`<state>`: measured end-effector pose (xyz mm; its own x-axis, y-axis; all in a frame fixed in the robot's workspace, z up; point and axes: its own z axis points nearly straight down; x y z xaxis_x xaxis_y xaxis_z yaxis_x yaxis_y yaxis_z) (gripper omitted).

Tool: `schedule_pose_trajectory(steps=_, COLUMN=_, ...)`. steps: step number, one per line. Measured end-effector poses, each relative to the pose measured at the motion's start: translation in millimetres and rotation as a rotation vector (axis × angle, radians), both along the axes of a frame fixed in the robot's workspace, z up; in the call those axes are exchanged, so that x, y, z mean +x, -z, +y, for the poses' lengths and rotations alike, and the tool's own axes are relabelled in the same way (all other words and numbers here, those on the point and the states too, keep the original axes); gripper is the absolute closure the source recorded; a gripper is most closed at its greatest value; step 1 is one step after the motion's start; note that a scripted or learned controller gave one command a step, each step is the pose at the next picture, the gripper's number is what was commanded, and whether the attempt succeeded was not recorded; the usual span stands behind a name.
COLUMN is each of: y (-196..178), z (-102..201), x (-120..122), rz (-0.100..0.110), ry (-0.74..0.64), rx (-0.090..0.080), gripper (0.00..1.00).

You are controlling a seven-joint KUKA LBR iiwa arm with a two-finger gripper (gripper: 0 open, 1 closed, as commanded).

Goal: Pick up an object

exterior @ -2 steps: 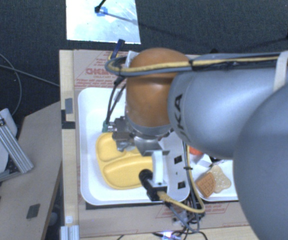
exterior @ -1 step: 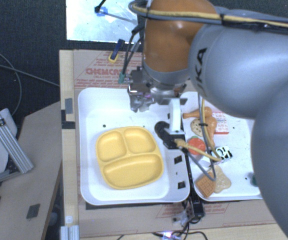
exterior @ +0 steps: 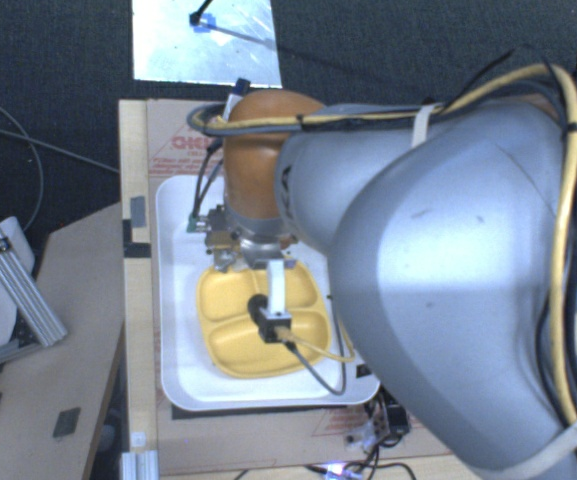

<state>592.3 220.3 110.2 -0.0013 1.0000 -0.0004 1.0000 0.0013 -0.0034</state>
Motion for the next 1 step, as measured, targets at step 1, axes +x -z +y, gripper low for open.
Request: schedule_pose_trajectory(steps=1, y=21.2, z=15.3, x=-76.0, rz=-0.026, ry=-0.002, rx=0.004, gripper=1.0)
